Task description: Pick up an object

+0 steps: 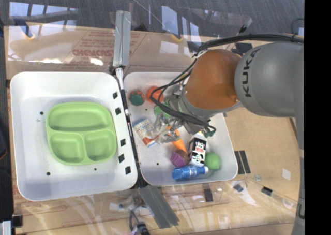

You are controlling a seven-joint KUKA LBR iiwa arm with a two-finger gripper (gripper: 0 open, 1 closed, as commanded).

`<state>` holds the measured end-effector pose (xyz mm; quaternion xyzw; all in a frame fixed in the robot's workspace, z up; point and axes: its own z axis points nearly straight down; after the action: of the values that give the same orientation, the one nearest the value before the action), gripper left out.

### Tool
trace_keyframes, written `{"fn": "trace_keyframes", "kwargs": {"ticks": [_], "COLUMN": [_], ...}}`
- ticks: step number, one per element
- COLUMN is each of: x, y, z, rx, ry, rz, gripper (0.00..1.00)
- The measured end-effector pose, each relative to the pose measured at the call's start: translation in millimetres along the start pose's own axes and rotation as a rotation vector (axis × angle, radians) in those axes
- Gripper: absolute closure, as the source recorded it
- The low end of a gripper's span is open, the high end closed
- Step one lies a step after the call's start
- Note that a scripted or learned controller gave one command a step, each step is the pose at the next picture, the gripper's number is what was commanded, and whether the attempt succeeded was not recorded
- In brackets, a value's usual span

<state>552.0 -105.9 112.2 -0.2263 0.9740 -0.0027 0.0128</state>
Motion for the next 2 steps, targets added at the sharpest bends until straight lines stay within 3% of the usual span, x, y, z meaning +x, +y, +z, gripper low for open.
{"fn": "trace_keyframes", "kwargs": {"ticks": [1, 2], "x": [-13.7, -96.6], "y": [7.9, 6.8], "z": [-147.7, -150.5], "rx": [-0.002, -0.011], "ry": [0.012, 0.020], "rz": [-0.021, -0.028], "gripper": [1.00, 1.00]}}
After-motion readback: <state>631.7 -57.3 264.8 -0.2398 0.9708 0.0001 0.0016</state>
